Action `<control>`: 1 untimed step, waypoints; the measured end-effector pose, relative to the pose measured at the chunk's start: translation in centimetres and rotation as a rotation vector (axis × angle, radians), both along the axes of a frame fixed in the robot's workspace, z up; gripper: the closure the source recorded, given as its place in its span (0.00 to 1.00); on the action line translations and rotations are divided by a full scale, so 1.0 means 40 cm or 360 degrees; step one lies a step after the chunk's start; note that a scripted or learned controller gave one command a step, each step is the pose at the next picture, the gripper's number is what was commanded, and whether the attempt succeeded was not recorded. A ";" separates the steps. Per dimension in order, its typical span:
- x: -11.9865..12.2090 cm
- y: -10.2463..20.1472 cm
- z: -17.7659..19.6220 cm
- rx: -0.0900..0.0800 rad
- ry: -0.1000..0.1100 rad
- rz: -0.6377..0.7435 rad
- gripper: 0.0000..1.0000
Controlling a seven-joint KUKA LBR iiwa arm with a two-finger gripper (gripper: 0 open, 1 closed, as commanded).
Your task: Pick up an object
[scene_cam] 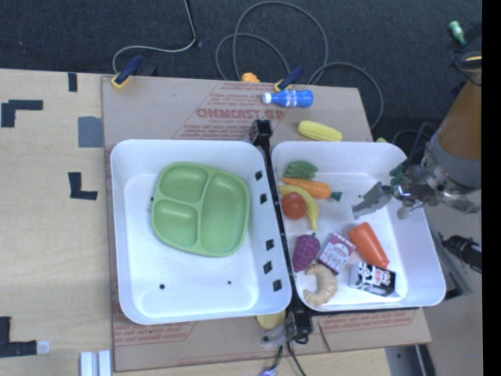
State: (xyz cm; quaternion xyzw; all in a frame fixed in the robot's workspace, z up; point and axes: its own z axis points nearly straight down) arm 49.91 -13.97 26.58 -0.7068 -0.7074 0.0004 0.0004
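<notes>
Camera view: two white bins side by side on a cardboard sheet [227, 116] on the bench. Left bin [133, 288] carries one green divided plate [200, 208] toward its far edge; bare floor along its near edge and near both near corners, lots of room there. Right bin [419, 284] is crowded along its left wall and near edge: one green leafy toy [300, 168] at the far-left corner, one carrot [307, 186], one banana [306, 205], one tomato [293, 205], one grape bunch [305, 251], one croissant [320, 284], one pink-red packet [337, 253], one orange cone-shaped toy [368, 244], one black-and-white carton [373, 278] near the near-right corner. Open floor only in the far-right part of that bin. Gripper [370, 201] sits over that open patch, arm [462, 143] crossing the right wall; fingers [368, 204] look slightly parted, nothing between them, not touching any item. Closest thing is the orange cone-shaped toy, just nearer the near edge. Outside the bins, on the cardboard beyond the far edge: one blue-white bottle [290, 98], one yellow corn-like toy [319, 131]. Two blue-yellow clamps [125, 72] at the cardboard's far edge.
</notes>
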 end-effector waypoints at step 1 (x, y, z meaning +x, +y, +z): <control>0.091 -0.081 -0.116 -0.0003 0.0004 -0.0003 0.00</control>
